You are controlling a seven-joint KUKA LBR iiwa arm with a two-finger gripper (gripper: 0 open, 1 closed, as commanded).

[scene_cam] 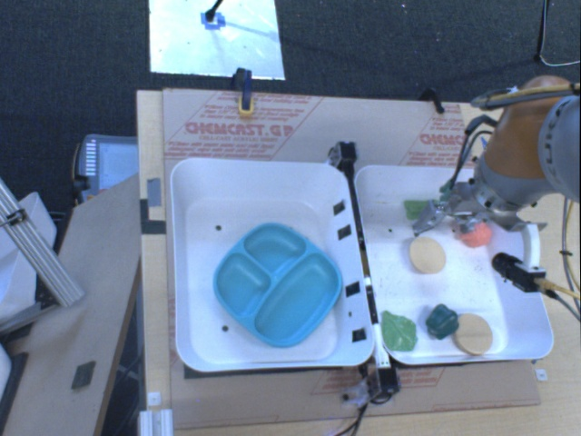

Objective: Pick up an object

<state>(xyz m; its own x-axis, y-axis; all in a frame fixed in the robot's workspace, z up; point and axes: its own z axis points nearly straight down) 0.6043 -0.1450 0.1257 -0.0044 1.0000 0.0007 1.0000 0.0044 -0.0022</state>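
Arm: we see the grey arm (531, 143) with its orange band entering from the right, its wrist hanging over the far part of the right bin.
Gripper: the gripper (445, 214) sits low over the right bin (536, 334), near the far wall, just beside the green piece and above the upper tan disc.
Jaws: we cannot tell whether they are spread or pressed together; the metal parts blur into one shape, and we see nothing between them.
Right bin, far side: a pale green piece (416, 209) lies at the gripper's left; an orange-red object (475, 234) lies just right of the gripper, partly covered by the wrist.
Right bin, middle: a tan disc (428, 255) lies flat, just nearer to us than the gripper.
Right bin, near side: we note a green leaf-like piece (398, 331) by the divider, a dark teal lump (442, 321) next to it, and a second tan disc (473, 333) touching or almost touching the lump.
Left bin: the left bin (209, 189) holds a blue compartment plate (277, 282), lying flat near its middle.
Bench: both bins rest on a cardboard sheet (300, 121) with red print.
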